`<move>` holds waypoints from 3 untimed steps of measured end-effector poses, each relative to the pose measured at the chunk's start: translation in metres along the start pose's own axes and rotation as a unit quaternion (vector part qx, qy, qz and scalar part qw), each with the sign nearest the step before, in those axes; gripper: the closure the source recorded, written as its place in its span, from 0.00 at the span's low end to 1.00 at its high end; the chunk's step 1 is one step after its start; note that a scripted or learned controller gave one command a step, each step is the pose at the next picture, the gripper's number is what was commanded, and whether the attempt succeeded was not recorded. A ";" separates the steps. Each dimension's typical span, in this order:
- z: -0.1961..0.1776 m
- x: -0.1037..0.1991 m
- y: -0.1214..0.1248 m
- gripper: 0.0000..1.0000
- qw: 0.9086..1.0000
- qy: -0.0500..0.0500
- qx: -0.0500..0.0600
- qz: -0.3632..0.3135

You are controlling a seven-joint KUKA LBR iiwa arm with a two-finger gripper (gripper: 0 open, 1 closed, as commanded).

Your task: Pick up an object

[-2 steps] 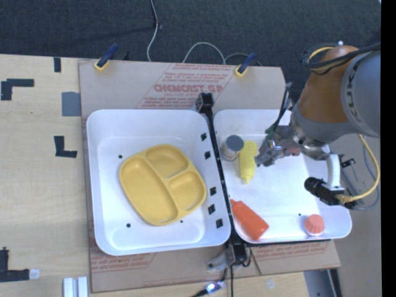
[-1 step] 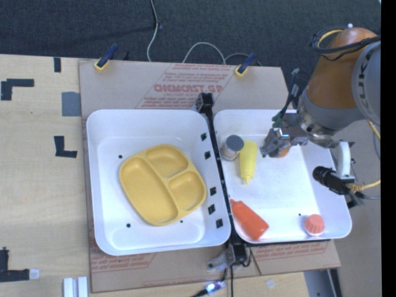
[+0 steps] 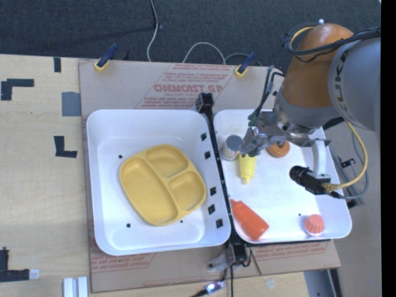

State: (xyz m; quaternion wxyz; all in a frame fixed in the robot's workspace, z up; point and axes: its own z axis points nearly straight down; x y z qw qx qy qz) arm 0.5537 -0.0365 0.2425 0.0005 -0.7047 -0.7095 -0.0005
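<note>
My gripper (image 3: pixel 255 142) hangs over the back left part of the right bin (image 3: pixel 281 197), under the orange wrist band. Directly below it lies a yellow squeeze bottle (image 3: pixel 246 169), whose upper end meets the gripper's tip. A small grey round object (image 3: pixel 233 145) sits just left of the gripper, against the bin's left wall. A small orange object (image 3: pixel 279 150) peeks out to the gripper's right, partly hidden by the wrist.
An orange bottle-shaped object (image 3: pixel 249 220) lies at the right bin's front left, and a small pink-red object (image 3: pixel 314 224) at its front right. The left bin (image 3: pixel 105 135) holds a yellow divided plate (image 3: pixel 162 183). A black cable fitting (image 3: pixel 307 178) juts out beside the arm.
</note>
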 end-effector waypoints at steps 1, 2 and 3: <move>0.015 0.049 -0.007 1.00 1.000 -0.001 0.001 0.001; 0.018 0.091 -0.014 1.00 1.000 -0.001 0.001 0.001; 0.012 0.137 -0.024 1.00 1.000 0.000 0.001 0.000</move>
